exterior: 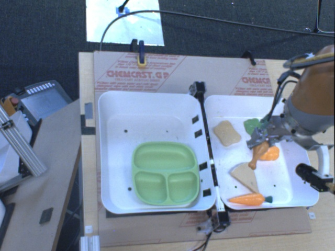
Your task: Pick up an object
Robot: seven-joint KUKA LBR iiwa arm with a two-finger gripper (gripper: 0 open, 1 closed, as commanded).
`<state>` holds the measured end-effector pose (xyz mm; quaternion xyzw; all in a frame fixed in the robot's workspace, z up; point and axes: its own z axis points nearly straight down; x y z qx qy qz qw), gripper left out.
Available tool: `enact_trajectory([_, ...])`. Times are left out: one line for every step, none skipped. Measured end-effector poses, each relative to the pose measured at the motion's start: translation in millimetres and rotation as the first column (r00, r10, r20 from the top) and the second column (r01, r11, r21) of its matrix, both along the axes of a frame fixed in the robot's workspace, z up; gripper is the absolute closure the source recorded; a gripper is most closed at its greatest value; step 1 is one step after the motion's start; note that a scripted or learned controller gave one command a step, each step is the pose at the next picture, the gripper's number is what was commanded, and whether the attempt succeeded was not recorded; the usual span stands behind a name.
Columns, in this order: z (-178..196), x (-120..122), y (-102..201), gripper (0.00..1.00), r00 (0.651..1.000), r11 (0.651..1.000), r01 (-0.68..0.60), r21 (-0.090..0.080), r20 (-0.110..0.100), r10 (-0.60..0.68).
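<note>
My gripper [259,139] hangs over the middle of the right bin [298,195], coming in from the right. Directly below and touching it in the image is an orange toy food piece [265,153] with a thin end pointing down-left. I cannot see whether that piece is held or lies on the bin floor. A green item [252,124] sits just up-left of the gripper, partly hidden by it. A tan bread-like piece [226,133] lies further left. A tan wedge [245,176] and an orange carrot [248,198] lie near the bin's front.
The left bin [118,140] holds a green divided plate [165,172] towards its front. A black divider strip [205,140] runs between the bins. A black part of the arm [312,175] overhangs the right bin's right edge.
</note>
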<state>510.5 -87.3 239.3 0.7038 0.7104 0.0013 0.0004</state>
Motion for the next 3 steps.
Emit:
enact_trajectory([1,-7,45,1.00,1.000,1.000,0.001,0.000,-0.001,-0.001])
enact_trajectory([8,-12,101,1.00,1.000,1.000,-0.002,0.001,0.000,0.002])
enact_trajectory([-3,-20,160,1.00,1.000,1.000,-0.001,0.001,-0.002,0.001])
